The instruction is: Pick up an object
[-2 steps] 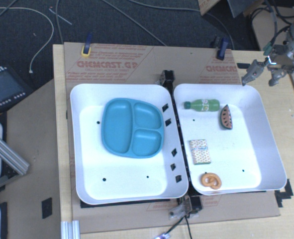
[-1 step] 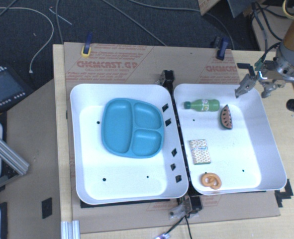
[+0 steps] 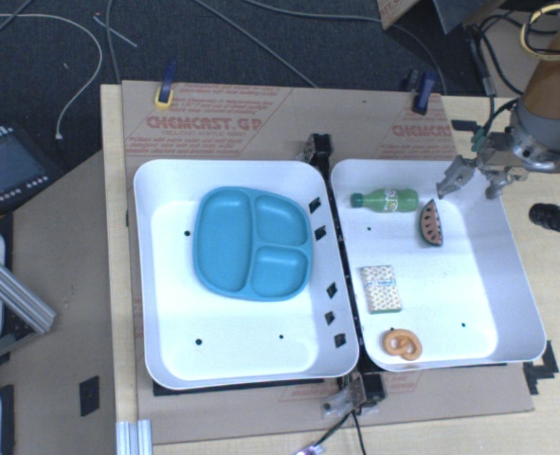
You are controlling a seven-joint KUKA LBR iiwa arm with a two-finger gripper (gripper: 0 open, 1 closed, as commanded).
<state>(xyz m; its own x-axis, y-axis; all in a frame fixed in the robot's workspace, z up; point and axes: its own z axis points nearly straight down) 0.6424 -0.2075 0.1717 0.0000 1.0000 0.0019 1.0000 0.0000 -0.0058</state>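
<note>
Over right bin's (image 3: pixel 507 282) far-right rim | fingers (image 3: pixel 471 180) spread open, gripping nothing | watermelon slice (image 3: pixel 432 224) just beside

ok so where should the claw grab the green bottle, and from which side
Grip the green bottle across the middle of its body, coming straight down from above. It lies on its side, long axis running left to right in the right bin, so the fingers should close across its narrow width. The watermelon slice sits close by on its right.

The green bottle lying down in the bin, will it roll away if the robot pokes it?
Probably. The bottle lies on its side and looks round, so a sideways nudge could roll it across the smooth bin. It looks small and likely light. The watermelon slice nearby might stop it.
</note>
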